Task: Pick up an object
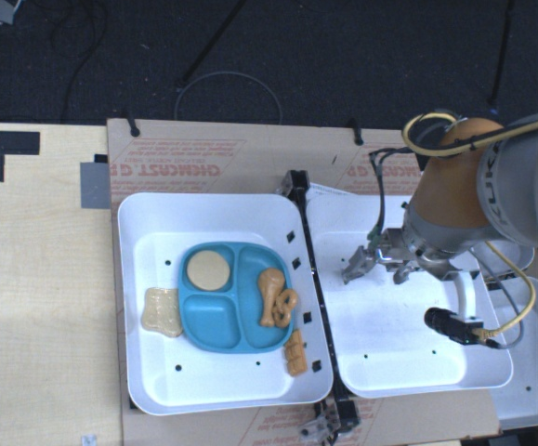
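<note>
The gripper (376, 268) hangs over the right bin (394, 365), fingers apparently apart, holding nothing. The objects lie in the left bin (148, 216): a blue tray (220, 328), pretzel (276, 297), cracker (163, 311). Approach step; next it must cross leftward.
</note>
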